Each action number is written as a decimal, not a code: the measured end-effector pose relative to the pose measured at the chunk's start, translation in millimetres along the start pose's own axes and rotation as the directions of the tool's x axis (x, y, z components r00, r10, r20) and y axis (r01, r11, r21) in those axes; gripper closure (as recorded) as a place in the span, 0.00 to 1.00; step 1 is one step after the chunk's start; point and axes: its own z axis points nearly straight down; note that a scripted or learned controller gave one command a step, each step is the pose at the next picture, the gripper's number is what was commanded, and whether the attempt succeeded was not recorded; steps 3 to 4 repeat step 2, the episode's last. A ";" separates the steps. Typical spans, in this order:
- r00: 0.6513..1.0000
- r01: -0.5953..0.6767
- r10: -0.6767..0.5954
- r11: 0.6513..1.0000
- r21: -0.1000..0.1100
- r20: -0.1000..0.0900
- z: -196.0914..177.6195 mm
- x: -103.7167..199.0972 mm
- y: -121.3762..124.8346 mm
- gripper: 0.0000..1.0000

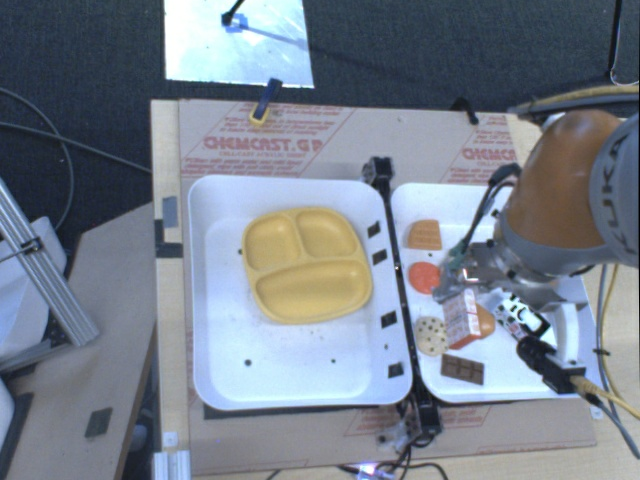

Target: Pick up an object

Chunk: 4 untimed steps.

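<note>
— What sits in the left bin [215, 368]?
— A yellow divided plate [305, 265], lying flat near the middle.
— And the right bin [452, 393]?
— A toast slice [424, 234], a red disc [424, 277], a cookie [431, 335] and a chocolate bar [463, 370]. A packet [462, 315] lies among them, long axis running top to bottom, tilted slightly.
— The gripper [466, 274]?
— Just above the packet, by the red disc; whether its grasp is wide or narrow, I cannot tell.

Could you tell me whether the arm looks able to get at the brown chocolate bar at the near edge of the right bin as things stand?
Probably yes. The chocolate bar lies flat with nothing on top of it, and the gripper hangs over the same bin, just beyond it. The cookie sits close beside it.
</note>
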 end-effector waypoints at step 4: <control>1.000 -0.008 0.008 1.000 0.003 0.002 46.1 17.4 58.5 1.00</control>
